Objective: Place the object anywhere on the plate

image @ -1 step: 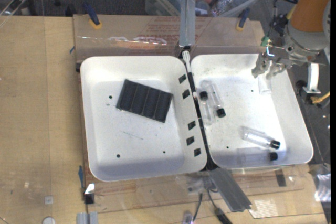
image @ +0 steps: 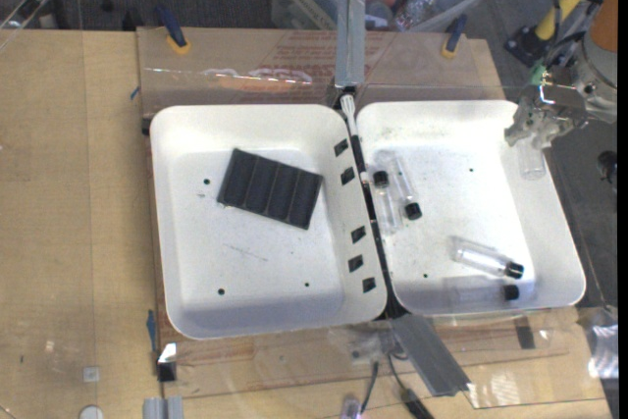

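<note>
I see two white bins side by side. Left bin (image: 182,299) holds the plate (image: 270,188), a dark ribbed rectangle lying flat, tilted, toward 12 o'clock of that bin's middle. Right bin (image: 559,250) holds clear tubes with black caps: two tubes (image: 394,194) close together at about 9 o'clock, near the divider, and another tube (image: 486,260) at about 5 o'clock, lying slanted, with a loose black cap (image: 510,292) just beside it. Gripper (image: 535,118) sits at the right bin's 2 o'clock corner, over the rim, well apart from all tubes. I can't tell how its grip stands; too small and blurred.
</note>
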